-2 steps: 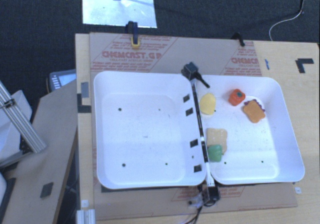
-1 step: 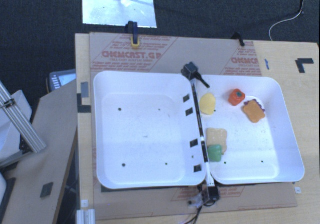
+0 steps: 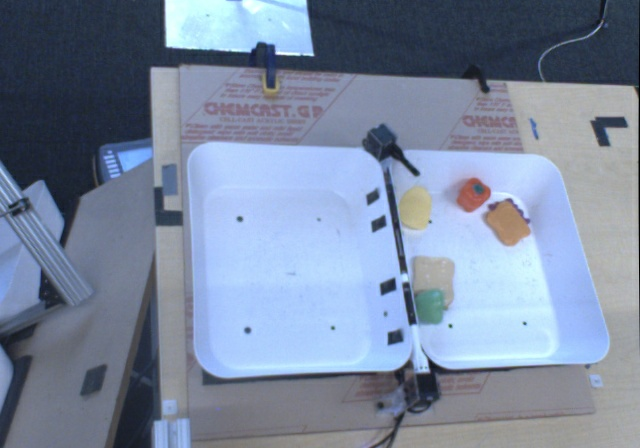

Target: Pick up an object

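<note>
Two white bins sit side by side on a cardboard sheet [image 3: 300, 101] with red lettering, and every loose thing lies in the right bin [image 3: 570, 256]. Near its left wall is a yellow piece [image 3: 415, 207]; to the right of it, towards the far wall, sits a small orange-red object [image 3: 474, 194] with a dark green top, and just beside that, perhaps touching it, a flat orange piece [image 3: 508, 222]. Nearer the front, close to the dividing edge, a pale beige slab [image 3: 434, 274] lies flat with a green object [image 3: 431, 306] touching its near end. The left bin [image 3: 200, 236] shows its white floor with a few dark dots. Small black clips [image 3: 379, 224] run along the seam where the bins meet, and a black clamp [image 3: 380, 141] sits at the far end of that seam. Whether the pincer is open or closed cannot be told from this view
</note>
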You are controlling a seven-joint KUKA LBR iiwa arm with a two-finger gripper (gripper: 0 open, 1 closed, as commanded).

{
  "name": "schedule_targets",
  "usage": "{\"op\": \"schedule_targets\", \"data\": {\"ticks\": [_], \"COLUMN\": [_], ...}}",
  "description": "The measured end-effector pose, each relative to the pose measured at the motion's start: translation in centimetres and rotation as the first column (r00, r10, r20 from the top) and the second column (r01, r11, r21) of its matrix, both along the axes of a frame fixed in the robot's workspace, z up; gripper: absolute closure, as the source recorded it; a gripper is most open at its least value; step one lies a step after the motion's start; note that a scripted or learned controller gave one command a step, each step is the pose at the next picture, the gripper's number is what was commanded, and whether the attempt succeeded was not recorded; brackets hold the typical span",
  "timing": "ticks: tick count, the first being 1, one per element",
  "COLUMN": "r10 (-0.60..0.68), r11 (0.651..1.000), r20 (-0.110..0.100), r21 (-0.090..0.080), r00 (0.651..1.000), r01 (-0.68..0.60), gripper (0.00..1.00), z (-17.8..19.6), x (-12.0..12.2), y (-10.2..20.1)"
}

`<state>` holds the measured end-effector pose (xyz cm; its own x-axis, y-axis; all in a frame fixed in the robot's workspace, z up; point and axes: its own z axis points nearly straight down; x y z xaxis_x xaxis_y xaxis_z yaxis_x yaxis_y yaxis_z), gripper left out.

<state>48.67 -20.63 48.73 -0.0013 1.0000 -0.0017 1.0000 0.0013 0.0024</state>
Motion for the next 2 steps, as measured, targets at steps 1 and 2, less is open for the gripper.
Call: {"op": "schedule_targets", "data": {"ticks": [1, 2], "r10": [0.002, 0.005], "r11": [1.0, 1.0], "r20": [0.002, 0.004], "r21": [-0.001, 0.0], "r00": [1.0, 1.0], "r01": [-0.002, -0.005], "gripper": [1.0, 1.0], "z": [0.4, 2.9], "x": [0.0, 7.0], "y": [0.0, 0.2]}}
